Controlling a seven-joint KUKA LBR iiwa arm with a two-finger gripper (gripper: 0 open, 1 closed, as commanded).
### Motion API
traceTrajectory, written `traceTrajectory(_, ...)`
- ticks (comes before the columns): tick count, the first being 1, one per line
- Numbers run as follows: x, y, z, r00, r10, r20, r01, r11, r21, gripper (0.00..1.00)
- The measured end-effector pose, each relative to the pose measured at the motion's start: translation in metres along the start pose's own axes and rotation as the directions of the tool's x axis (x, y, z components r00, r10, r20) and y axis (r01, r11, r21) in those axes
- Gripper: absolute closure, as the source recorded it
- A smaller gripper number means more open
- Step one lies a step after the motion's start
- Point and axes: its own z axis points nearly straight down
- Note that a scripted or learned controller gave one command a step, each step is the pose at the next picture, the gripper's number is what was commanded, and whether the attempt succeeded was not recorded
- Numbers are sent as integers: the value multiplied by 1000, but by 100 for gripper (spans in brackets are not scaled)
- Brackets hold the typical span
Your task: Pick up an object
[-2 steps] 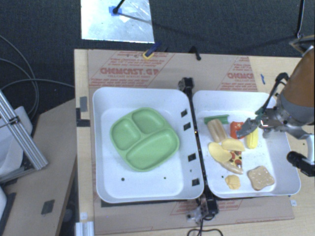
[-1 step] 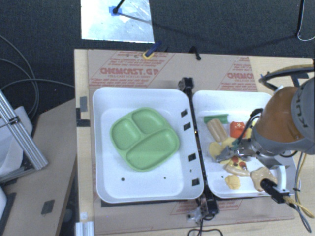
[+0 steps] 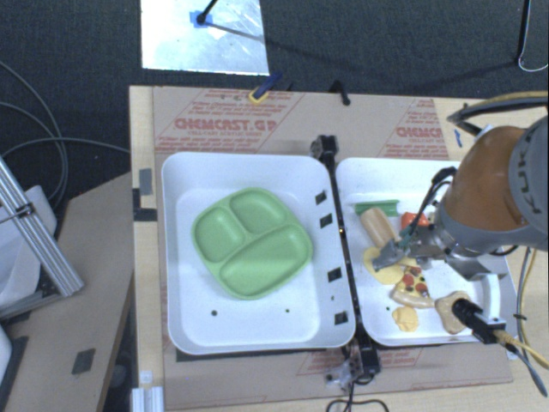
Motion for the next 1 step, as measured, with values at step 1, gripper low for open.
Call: traceTrajectory(1,2,-15,57,1000,6,5,-6,1000,-5,0)
